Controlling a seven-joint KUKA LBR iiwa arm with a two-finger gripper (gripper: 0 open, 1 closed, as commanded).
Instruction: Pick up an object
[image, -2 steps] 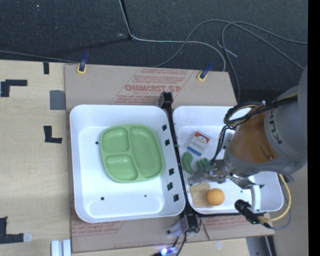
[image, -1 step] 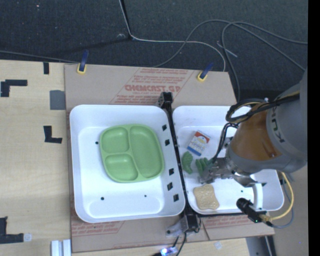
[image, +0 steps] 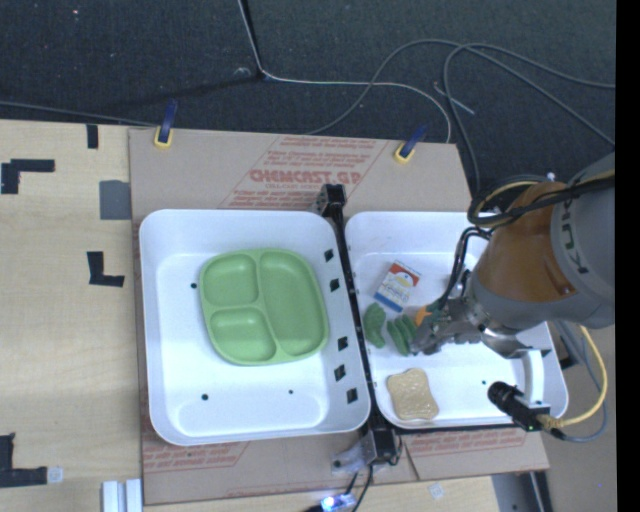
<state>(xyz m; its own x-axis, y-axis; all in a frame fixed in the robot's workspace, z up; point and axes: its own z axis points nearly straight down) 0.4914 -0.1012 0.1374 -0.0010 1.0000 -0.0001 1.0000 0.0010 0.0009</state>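
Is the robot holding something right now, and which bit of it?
It cannot be told. The gripper is low in the right bin, right at the green toys, but the arm hides the tips.

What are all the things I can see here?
bins: 2, white, side by side on the cardboard
plate: 1, light green with three sections, in the left bin
box: 1, white with red and blue, upper part of the right bin
green toys: about 2, green, middle of the right bin, just below the box
cracker: 1, tan, near the front of the right bin
cardboard: 1 sheet, brown with red print, under the bins
clamps: 2, yellow and blue, on the cardboard's far edge
cables: several, thin, on the dark floor behind
arm: 1, grey and orange, over the right bin
gripper: 1, dark, beside the green toys
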